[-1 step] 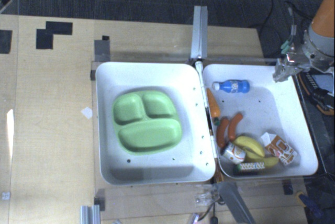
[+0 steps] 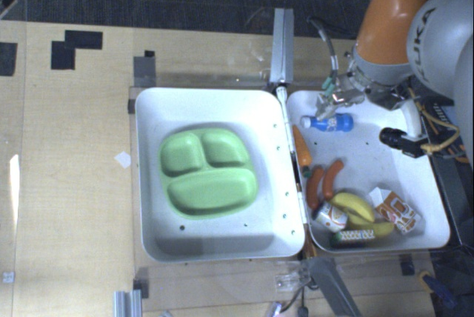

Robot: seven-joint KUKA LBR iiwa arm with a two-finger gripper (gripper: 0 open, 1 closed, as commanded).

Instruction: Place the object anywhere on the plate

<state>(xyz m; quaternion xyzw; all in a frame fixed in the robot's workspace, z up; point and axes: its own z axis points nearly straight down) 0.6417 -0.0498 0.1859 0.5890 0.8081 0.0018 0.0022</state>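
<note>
Camera view, looking down at a slant on the bench (image 2: pixel 67 182), recorded the following.

Left bin (image 2: pixel 148 234): held one green plate (image 2: pixel 209 169) with three compartments, two small ones toward the far edge and one long one toward the near edge. The plate lay at the middle of the bin floor, with nothing on it.

Right bin (image 2: pixel 437 227): held the loose items. A blue and white bottle (image 2: pixel 328 122) lay on its side near the far left corner. An orange carrot (image 2: pixel 301 147) lay along the left wall. Two reddish sausages (image 2: pixel 324 181) lay side by side just right of that wall, about midway down. A yellow banana (image 2: pixel 354 207) lay toward the near edge, touching a small round can (image 2: pixel 331 217) on its left. A dark flat bar (image 2: pixel 354 236) lay against the near wall. A brown and white carton (image 2: pixel 398 210) sat near the near right corner.

Arm (image 2: pixel 437 19): grey with an orange band, entered over the far right corner of the right bin. Its gripper (image 2: pixel 335 96) hung at the far edge of that bin, just above the bottle and very close to it; contact could not be judged. Whether the fingers were spread or pressed together could not be told, and nothing was seen pinched between them.
</note>
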